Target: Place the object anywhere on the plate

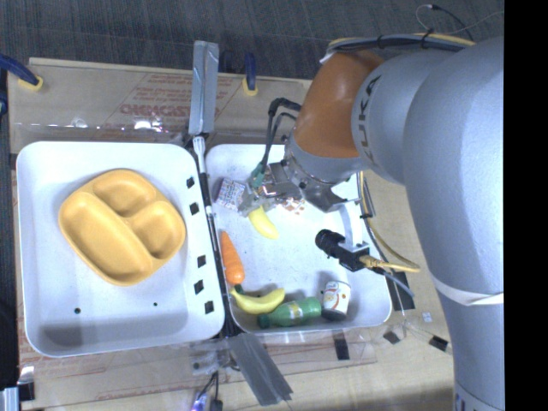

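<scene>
Arm: a large grey arm (445,187) with an orange band (338,101) above the wrist reaches in from the right and bends down over the right bin.
Pincer: the pincer (267,188) hangs low over the upper part of the right bin; it is tangled in metal parts and wiring, and I cannot tell how wide it stands or whether anything sits in it.
Small yellow piece: a short yellow banana-like piece (264,223) lies on the bin floor just below the pincer, close to its tip; I cannot tell if they touch.
Plate: a yellow plate (122,224) with three compartments rests in the middle of the left bin (51,315), with nothing lying on it.
Right bin: the right bin (295,255) holds the loose objects, all apart from the plate.
Carrot: an orange carrot (230,259) lies along the left wall of the right bin.
Banana: a curved yellow banana (258,300) lies near the bin's lower left corner.
Green bottle: a green bottle (290,312) lies on its side just beside the banana, along the lower wall.
Small can: a small white and red can (336,299) sits by the bottle's right end.
Patterned packet: a small patterned packet (229,193) lies left of the pincer.
Desk: the desk (154,97) under both bins is pale wood-coloured board with red print.
</scene>
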Controlling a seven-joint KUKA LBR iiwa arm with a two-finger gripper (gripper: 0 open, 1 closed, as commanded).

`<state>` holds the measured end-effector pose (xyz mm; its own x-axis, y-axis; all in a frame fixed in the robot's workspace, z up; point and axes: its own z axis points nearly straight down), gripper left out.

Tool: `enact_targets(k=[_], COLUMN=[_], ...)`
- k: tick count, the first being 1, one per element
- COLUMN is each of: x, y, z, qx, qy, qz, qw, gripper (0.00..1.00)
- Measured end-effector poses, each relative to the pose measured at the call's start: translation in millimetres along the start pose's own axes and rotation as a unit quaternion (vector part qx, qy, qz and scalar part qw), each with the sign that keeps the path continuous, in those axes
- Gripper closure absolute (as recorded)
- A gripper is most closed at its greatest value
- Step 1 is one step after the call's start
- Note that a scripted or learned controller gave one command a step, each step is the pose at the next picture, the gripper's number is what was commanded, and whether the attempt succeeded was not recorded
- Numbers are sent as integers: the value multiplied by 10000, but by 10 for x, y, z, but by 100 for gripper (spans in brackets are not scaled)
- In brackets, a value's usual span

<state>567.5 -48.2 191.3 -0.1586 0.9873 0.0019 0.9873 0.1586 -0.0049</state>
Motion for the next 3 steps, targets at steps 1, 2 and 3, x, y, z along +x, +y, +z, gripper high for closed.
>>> enact_targets(k=[1, 2, 3], x=[597, 1569, 1565], y=[624, 490, 490], z=[-3, -267, -269], qx=[-15, -15, -16], qy=[-11, -10, -11], qz=[-752, -1364, -1362], qw=[9972, 9906, 9907], gripper=[100, 100, 0])
